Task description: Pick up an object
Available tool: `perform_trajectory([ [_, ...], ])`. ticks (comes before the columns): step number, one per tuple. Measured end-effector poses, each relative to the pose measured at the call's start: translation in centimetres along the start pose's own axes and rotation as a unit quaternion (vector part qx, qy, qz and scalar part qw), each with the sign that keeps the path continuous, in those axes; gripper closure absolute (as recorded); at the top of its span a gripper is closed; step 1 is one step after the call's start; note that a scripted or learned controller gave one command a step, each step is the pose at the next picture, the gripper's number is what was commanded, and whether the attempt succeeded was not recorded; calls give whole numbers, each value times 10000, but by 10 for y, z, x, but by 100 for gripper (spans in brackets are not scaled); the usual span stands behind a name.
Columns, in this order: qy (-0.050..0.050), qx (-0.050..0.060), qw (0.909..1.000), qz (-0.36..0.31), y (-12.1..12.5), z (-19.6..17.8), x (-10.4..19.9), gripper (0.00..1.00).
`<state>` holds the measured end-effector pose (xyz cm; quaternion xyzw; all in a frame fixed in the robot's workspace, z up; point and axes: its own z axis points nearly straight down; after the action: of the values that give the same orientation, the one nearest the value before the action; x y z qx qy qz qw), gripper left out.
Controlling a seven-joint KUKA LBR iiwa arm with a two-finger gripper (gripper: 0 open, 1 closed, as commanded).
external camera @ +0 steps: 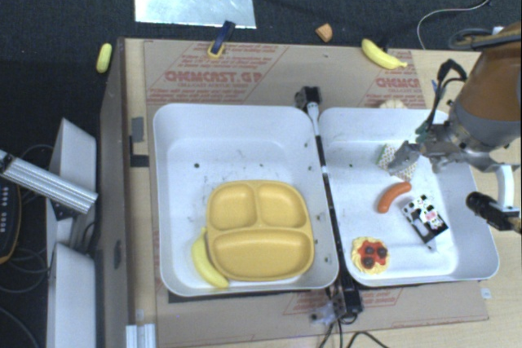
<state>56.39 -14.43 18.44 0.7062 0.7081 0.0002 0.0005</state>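
Observation:
In the right bin (473, 261) lie an orange sausage (394, 196), a small round pizza toy with red dots (370, 254) and a black and white block (425, 218). A small pale speckled object (389, 153) sits near the bin's middle back. My gripper (405, 161) hangs low right beside that speckled object, just above the sausage. Whether it touches the object is unclear. The grey arm with its orange band (489, 90) reaches in from the right.
The left bin (188, 143) holds a yellow divided plate (259, 229) with a banana (205, 262) tucked against its left edge. On the bench behind the bins lie another banana (382, 55) and a small pale object (394, 103). A black divider (322, 167) separates the bins.

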Motion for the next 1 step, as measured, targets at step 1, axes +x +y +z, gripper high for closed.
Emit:
perform_trajectory([
  [1, 0, -3, 10000, 6, -19, 100, 4, 0],
])
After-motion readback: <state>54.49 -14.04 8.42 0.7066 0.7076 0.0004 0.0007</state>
